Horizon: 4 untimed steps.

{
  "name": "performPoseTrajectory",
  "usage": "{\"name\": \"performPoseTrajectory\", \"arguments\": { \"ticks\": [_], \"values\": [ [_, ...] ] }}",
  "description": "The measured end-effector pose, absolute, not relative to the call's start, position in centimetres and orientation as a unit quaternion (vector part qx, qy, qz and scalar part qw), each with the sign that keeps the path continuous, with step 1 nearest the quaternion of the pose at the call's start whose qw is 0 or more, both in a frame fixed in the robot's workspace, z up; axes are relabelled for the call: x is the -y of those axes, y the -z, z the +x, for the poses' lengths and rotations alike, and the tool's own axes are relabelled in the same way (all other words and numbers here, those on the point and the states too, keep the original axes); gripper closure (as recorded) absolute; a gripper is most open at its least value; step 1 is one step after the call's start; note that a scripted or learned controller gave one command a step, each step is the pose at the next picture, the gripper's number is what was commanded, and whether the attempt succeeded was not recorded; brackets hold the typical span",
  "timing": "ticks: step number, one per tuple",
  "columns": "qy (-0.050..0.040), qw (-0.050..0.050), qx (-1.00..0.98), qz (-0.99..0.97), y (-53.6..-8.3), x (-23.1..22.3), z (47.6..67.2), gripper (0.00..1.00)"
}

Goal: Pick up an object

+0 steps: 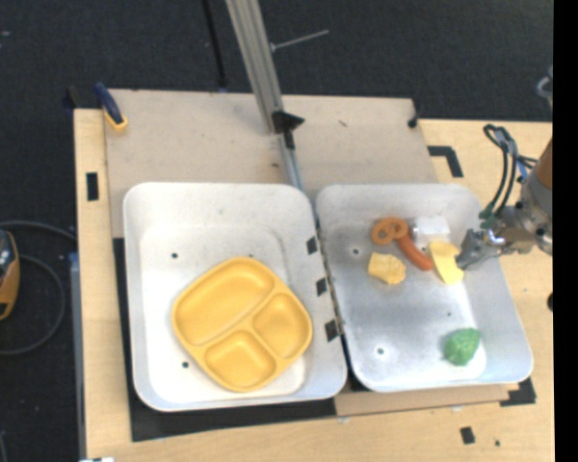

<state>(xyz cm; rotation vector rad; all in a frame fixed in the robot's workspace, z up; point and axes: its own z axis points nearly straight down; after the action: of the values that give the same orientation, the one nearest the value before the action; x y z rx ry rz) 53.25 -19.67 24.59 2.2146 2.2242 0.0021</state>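
Note:
The right bin holds several small items. An orange pretzel shape lies near the top, with an orange stick slanting below it and a small white piece to its right. A yellow block sits at the right, and a lumpy yellow piece lies to its left. A green broccoli-like lump rests at the bin's lower right. My gripper reaches in from the right and hangs low, right beside the yellow block's right edge. Whether it touches the block is unclear.
The left bin carries a yellow divided plate. A metal post rises from behind the bins. A low wall between the two bins runs down the middle. Cables trail off the arm at the far right.

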Motion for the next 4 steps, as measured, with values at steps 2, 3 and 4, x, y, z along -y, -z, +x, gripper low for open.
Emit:
{"name": "performPoseTrajectory", "arguments": {
  "ticks": [2, 3, 4],
  "values": [
    [-0.0006, 0.001, -0.709, 0.705, -23.2, 10.1, 52.7, 1.00],
    [-0.0010, 0.000, -0.710, 0.704, -22.7, 4.2, 52.5, 1.00],
    [-0.0017, 0.000, -0.710, 0.704, -23.7, -1.1, 51.6, 1.00]
  ]
}}
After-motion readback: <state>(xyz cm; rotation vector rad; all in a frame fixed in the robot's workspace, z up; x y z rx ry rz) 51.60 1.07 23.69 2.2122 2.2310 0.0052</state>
